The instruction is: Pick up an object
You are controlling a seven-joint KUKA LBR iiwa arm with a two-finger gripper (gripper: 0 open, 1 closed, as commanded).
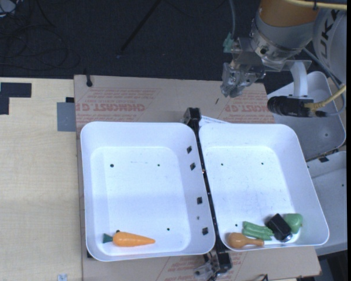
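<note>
Bench: wooden top under a cardboard sheet (141, 101) that carries two white bins side by side, dark floor and cables behind.
Left bin (90, 174): one toy carrot (132, 239) lies flat near the front wall, at 7 o'clock of the bin floor, well apart from anything else.
Right bin (307, 174): a cluster sits at 5 o'clock, with a tan pear-like piece (243, 240), a green pod (256, 230), a black block (278, 226) and a green lump (293, 220), touching or overlapping.
Gripper (231, 88): you see it raised at 12 o'clock, above the cardboard behind the bins, holding nothing; how far it is open, you cannot tell.
Advice: you probably do best with the lone carrot, descending over its thick middle, fingers across its width.
</note>
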